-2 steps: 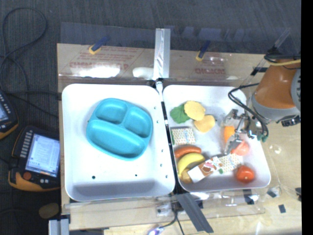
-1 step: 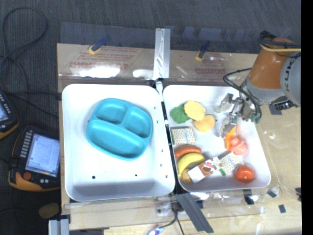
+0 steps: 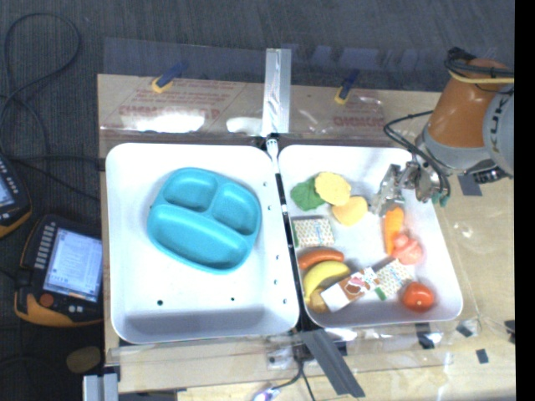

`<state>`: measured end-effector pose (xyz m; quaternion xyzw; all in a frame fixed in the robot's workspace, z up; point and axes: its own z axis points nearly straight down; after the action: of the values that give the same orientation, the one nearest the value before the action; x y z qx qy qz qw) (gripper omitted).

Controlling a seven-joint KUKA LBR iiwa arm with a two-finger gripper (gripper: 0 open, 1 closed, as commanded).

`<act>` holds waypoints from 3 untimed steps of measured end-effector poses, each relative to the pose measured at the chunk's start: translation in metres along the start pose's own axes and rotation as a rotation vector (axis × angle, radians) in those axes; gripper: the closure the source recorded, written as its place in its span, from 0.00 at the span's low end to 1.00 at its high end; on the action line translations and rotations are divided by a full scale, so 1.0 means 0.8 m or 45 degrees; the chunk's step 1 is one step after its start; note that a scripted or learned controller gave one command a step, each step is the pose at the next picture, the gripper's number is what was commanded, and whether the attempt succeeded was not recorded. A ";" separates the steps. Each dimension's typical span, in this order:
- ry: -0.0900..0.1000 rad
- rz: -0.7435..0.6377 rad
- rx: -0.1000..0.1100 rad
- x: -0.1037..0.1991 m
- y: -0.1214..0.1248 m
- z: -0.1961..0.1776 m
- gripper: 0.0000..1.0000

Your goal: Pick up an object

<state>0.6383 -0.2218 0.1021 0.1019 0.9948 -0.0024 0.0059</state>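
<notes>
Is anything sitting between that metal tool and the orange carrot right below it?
Nothing visible does. The tool hangs just above the top end of the carrot in the right bin; the pink piece lies beside the carrot's lower end.

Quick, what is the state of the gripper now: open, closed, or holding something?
Gripper: cannot be told; it is in the right bin, just above the carrot.

Arm (image 3: 468,111) angled down-left — gripper (image 3: 391,187) low.
</notes>
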 end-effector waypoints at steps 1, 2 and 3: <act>-0.003 -0.080 0.002 0.009 0.029 0.013 1.00; 0.007 -0.108 -0.001 -0.024 0.001 -0.136 1.00; -0.002 0.051 -0.005 0.076 -0.017 0.012 1.00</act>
<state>0.5762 -0.2227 0.0918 0.1217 0.9925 -0.0005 0.0067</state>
